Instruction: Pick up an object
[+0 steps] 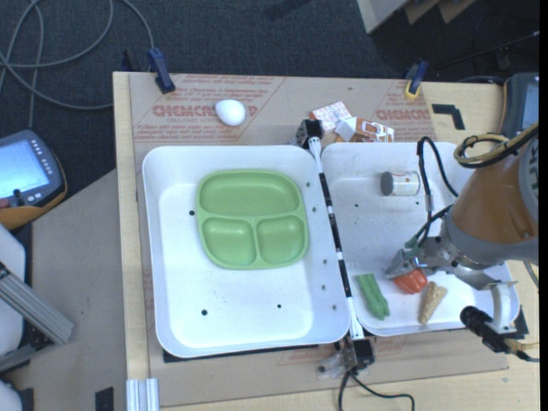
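A smooth green plastic plate with three parts [253,217] lies flat in the left white bin [171,255]. A small white egg shape [229,111] sits on the far bench. In the right white bin [377,221] lie a long green bean-like piece [373,295], a red-orange lump [412,282] and a tan cone [430,302]. The claw [406,265] hangs over the red-orange lump; whether it is open or closed, I cannot tell.
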You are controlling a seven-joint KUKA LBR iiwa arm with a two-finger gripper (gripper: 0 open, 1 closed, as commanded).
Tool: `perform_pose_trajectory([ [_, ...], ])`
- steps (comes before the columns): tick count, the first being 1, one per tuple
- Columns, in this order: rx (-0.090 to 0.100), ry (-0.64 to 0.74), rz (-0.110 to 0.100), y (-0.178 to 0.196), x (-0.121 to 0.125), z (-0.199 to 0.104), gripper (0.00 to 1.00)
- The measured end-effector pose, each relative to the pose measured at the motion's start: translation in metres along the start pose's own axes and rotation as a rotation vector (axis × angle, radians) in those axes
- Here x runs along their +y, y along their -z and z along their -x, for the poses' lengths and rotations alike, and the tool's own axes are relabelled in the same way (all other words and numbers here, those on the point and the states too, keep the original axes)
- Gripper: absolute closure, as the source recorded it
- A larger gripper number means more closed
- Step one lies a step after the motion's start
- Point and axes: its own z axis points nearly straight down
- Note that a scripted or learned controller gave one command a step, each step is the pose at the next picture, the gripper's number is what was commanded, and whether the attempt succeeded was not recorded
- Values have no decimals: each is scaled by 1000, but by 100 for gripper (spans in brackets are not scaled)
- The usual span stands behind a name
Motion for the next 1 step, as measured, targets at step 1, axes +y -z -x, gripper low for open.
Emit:
perform_pose_trajectory([
  [1, 0, 2, -1, 90, 38, -50, 100],
])
